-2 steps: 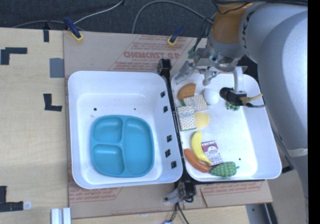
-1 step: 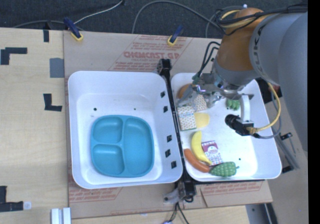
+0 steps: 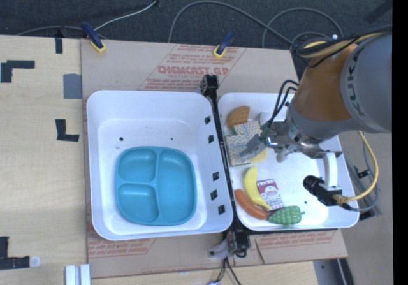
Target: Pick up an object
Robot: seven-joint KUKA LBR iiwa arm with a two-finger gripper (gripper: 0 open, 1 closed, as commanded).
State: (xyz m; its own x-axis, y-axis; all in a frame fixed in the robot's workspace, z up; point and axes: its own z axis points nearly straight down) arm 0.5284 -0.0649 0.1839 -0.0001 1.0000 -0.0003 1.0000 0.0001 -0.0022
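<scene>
The right bin (image 3: 331, 213) holds several small items. At its back left lies a brown bun (image 3: 239, 115), with a patterned cloth pad (image 3: 239, 143) in front of it. Toward the bin's front lie a yellow banana (image 3: 252, 185), a small red and white packet (image 3: 269, 193), an orange hot dog (image 3: 248, 204) and a green knobbly toy (image 3: 285, 215). My gripper (image 3: 258, 142) reaches in from the right and hangs over the right edge of the cloth pad, just behind the banana. The wrist hides part of the pad and the bin floor beneath it.
The left bin (image 3: 102, 111) holds a blue sectioned plate (image 3: 156, 185). A black divider (image 3: 217, 150) runs between the bins. The grey and orange arm (image 3: 331, 92) covers the right bin's back right corner. A black fitting and yellow cable (image 3: 322, 189) hang over its right side.
</scene>
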